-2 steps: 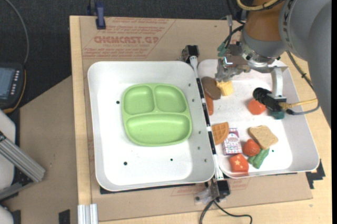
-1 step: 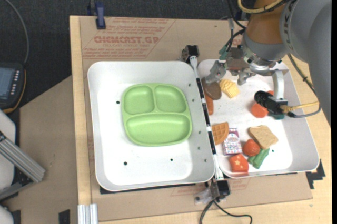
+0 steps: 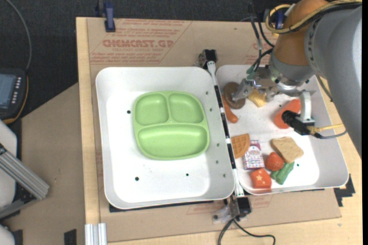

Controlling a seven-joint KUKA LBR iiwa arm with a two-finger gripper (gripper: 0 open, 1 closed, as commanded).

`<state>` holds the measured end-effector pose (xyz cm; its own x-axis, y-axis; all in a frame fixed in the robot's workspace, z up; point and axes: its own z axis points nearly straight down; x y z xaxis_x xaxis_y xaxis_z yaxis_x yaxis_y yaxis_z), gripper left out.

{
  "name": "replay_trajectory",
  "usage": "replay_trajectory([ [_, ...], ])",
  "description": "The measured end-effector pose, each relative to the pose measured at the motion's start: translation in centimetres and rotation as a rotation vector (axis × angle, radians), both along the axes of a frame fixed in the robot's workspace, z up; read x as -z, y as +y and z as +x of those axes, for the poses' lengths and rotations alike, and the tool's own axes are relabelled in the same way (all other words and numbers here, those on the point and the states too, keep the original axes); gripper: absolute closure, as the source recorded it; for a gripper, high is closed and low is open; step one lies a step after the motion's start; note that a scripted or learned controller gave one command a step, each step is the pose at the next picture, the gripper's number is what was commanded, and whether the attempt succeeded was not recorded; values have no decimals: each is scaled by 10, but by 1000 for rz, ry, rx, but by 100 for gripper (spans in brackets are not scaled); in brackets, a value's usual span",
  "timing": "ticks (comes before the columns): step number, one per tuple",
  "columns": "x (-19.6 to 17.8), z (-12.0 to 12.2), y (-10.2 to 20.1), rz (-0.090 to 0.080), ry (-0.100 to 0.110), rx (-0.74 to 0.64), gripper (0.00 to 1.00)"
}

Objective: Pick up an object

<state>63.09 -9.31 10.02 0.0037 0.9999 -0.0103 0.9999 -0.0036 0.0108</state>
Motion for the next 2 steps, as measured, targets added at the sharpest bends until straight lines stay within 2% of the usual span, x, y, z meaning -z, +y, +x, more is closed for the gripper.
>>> replay_trajectory([
  [1,10,27,-4,2,-3,-3,0],
  [2,0,27,-1,5,-4,-5,100],
])
